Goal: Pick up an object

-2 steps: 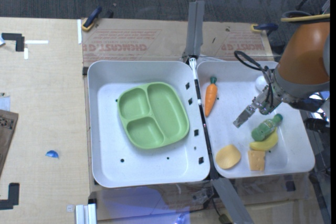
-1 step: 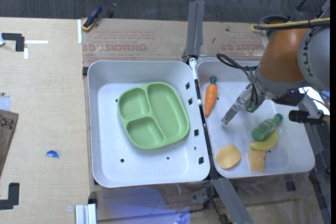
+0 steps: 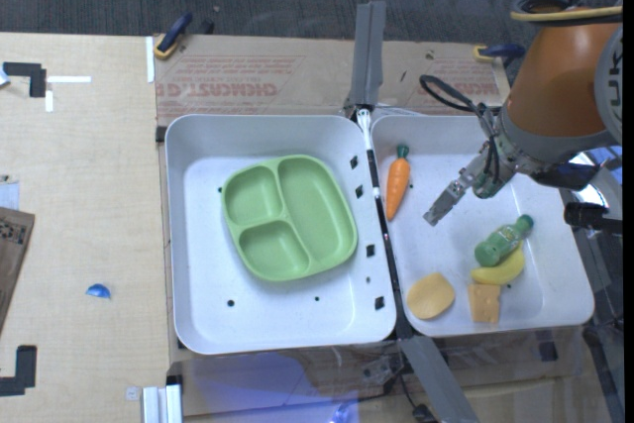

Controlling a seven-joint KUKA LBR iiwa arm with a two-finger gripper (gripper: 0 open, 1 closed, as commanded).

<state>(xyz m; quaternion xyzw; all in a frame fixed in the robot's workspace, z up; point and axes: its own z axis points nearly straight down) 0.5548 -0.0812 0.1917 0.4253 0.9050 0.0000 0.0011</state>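
Camera view, looking down at a slant: two white bins sit side by side on the counter (image 3: 79, 213). In the left bin (image 3: 188, 243) lies a green divided plate (image 3: 289, 216). The right bin (image 3: 560, 307) holds an orange carrot (image 3: 397, 183) near its left wall, and along its near side a round yellow piece (image 3: 431, 296), an orange block (image 3: 484, 303), a yellow banana (image 3: 498, 266) and a green bottle (image 3: 503, 237). The arm comes in from the right, and its jaws (image 3: 458, 195) hang over the middle of the right bin, between the carrot on their left and the bottle to their near right. Nothing sits between them; whether they are spread or closed I cannot tell.
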